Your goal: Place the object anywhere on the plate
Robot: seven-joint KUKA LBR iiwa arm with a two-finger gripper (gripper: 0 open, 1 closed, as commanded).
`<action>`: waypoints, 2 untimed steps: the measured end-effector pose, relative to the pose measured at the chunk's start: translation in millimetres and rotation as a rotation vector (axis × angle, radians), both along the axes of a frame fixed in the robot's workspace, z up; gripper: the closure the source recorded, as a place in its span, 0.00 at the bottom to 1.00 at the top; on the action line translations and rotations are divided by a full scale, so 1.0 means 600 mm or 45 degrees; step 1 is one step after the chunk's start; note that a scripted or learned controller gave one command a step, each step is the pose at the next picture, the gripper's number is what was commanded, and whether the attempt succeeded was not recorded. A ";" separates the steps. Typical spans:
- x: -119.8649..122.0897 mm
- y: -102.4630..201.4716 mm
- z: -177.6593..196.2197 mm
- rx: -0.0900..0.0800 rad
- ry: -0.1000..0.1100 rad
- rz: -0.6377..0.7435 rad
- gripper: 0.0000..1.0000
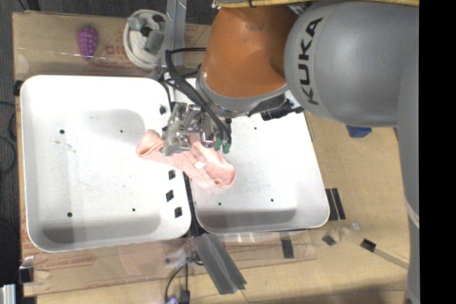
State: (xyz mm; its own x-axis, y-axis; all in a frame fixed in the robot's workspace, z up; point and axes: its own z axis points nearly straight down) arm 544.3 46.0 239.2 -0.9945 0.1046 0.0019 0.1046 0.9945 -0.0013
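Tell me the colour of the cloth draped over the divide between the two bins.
Pale pink; the cloth shows in the camera view, under the gripper.

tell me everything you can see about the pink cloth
The crumpled pale pink fabric cloth looks soft and thin, bunched into folds. It lies draped across the raised divide where the two shallow white bins meet, one end in each. The claw sits directly over its middle, against the fabric.

A pink cloth [192, 159] lies draped across the rims between both bins, directly beneath the tool [198, 135].
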 end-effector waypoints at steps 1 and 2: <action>-0.035 0.076 -0.008 0.000 0.002 0.143 1.00; -0.035 0.076 -0.008 0.000 0.001 0.143 0.00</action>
